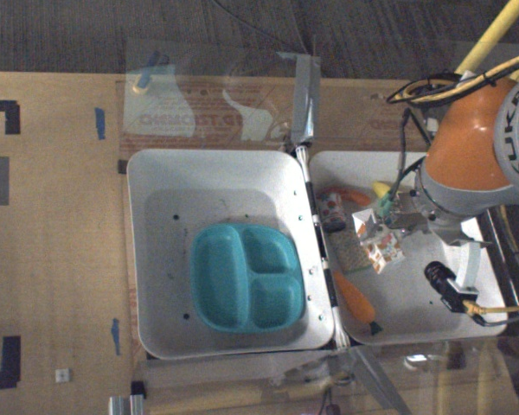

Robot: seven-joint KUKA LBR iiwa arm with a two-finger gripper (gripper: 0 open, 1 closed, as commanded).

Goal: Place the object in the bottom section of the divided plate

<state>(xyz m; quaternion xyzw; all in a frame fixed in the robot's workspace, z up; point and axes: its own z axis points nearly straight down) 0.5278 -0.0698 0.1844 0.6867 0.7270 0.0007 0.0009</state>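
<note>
Small white-and-orange carton [382, 247] looks like the thing to be moved, judging by where the arm is. It lies in the right bin [415, 318], near its middle, directly beneath the gripper [387, 227], which hangs over its far edge. From above I cannot tell whether the jaws are apart, together or clamped on the carton, nor whether they touch it at all. The step in hand appears to be the pick, and nothing has yet crossed to the left bin [164, 197], where the teal divided plate [242, 275] lies bare, well apart from the carton. If the grasp holds, the next move calls for a lift clear of the wall between the bins, a carry leftwards, and a lowering into the plate's near compartment. That is probably the smaller one at its near right, though the long left compartment also reaches the near rim, so the target is somewhat open. The wrist and its orange band hide the far right part of the right bin. A grey ribbed slab [346, 251] touches the carton's left side and may get dragged along. An orange carrot-like piece [355, 299] lies nearer, while a red-patterned can [331, 206], an orange shape [356, 196] and a yellow scrap [381, 188] beyond are too blurred to name surely.
</note>
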